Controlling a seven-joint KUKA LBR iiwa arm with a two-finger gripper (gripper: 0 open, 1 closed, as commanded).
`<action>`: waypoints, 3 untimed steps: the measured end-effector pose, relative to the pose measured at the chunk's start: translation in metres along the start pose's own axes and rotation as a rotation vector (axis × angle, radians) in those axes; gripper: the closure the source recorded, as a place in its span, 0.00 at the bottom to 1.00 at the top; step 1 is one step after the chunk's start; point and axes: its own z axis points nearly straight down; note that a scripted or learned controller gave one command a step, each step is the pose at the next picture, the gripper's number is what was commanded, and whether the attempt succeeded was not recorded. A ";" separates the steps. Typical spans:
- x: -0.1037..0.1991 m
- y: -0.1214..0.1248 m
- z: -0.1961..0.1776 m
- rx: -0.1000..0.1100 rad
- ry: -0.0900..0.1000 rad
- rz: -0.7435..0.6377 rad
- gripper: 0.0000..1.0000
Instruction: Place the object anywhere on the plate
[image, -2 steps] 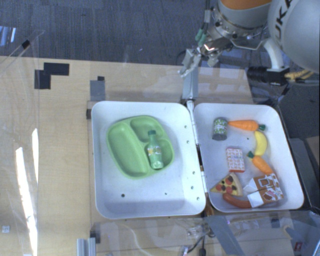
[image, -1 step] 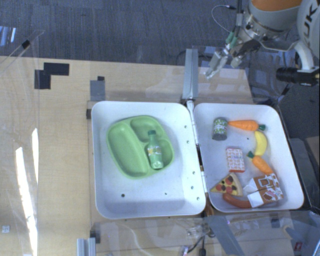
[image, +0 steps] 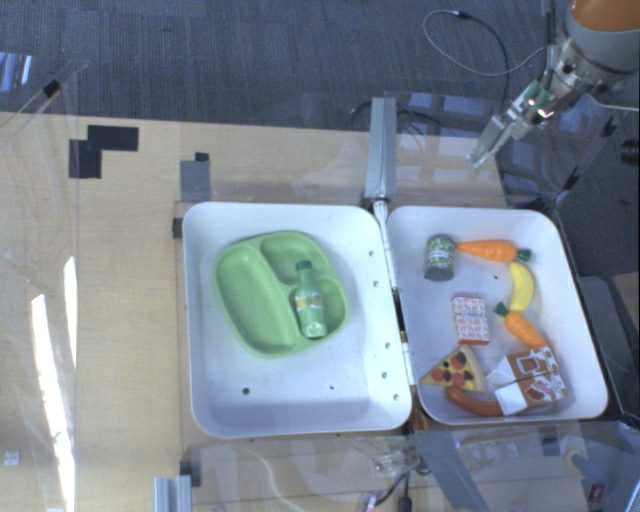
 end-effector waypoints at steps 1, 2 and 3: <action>-0.093 -0.069 -0.014 -0.001 -0.003 -0.121 0.00; -0.095 -0.105 -0.053 -0.001 -0.004 -0.157 0.00; -0.095 -0.105 -0.053 0.000 -0.003 -0.157 0.00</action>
